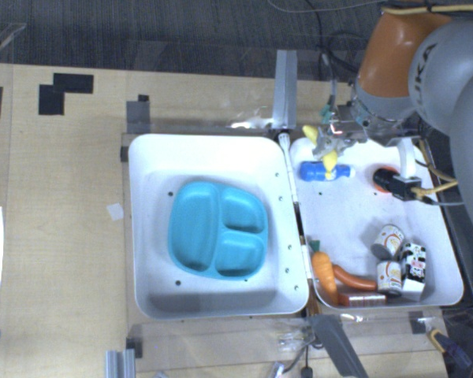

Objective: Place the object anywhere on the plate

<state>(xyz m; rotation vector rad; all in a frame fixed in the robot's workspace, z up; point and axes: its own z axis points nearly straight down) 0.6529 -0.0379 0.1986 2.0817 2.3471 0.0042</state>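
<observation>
A blue divided plate (217, 229) lies in the left white bin (150, 290). In the right bin (441, 290), near its far left corner, a blue block (325, 172) lies with a small yellow piece (329, 161) on top of it. Another yellow piece (310, 135) sits just behind. My gripper (331, 138) hangs directly over these pieces, close above the yellow one. Whether it touches any of them is hidden by the wrist.
At the near end of the right bin lie an orange carrot (323, 268), a brown sausage-like piece (355, 280) and a cluster of small cans and toys (398, 262). The grey arm fills the upper right. A metal post (285, 85) stands between the bins at the back.
</observation>
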